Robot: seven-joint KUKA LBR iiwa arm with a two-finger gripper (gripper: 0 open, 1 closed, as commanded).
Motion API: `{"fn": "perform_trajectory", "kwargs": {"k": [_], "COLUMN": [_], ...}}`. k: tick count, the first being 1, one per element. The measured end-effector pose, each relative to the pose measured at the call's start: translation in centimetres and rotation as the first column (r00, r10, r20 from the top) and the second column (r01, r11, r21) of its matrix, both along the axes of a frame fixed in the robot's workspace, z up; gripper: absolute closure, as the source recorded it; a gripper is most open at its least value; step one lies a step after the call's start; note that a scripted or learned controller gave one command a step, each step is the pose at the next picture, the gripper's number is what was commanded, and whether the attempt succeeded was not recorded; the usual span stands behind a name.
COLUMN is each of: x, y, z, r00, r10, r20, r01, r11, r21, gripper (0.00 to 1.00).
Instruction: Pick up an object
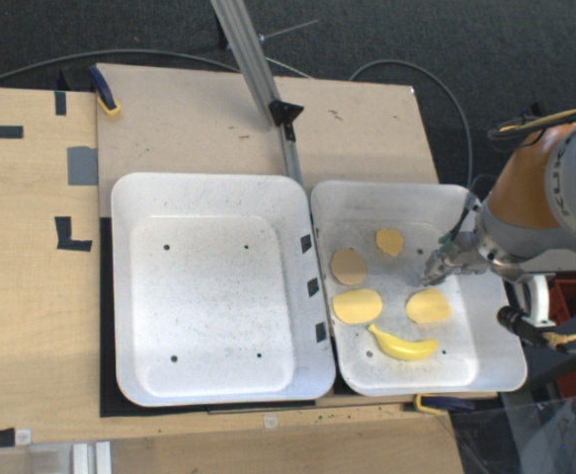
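Observation:
In the right bin (485,363) lie several food-like pieces: a yellow banana (403,346) near the front, a pale yellow oval (357,306), a second yellow lump (428,307), a tan disc (348,265) and a small orange-yellow piece (389,242). My gripper (436,268) reaches in from the right and hangs low over the bin, just above and behind the second yellow lump. Nothing shows between its fingers.
The left bin (129,294) sits beside the right one, sharing a middle wall. A metal pole (251,52) slants over the bench behind the bins. A cable (446,97) curves at the back right. A blue and yellow clamp (103,91) sits at the bench's far left.

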State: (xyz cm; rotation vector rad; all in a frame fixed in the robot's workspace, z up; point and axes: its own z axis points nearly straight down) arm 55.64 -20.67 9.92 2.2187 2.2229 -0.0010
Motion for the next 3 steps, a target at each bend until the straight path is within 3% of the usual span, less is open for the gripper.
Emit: {"fn": "perform_trajectory", "kwargs": {"k": [2,3], "x": [-0.4,-0.4], "y": [0.0,0.1], "z": [12.2,12.3], "r00": [1.0,1.0], "r10": [0.0,-0.001], "r20": [0.005,0.0], "r01": [0.0,0.001], "r11": [1.0,1.0], "r21": [-0.001,0.001], "gripper": [1.0,1.0]}}
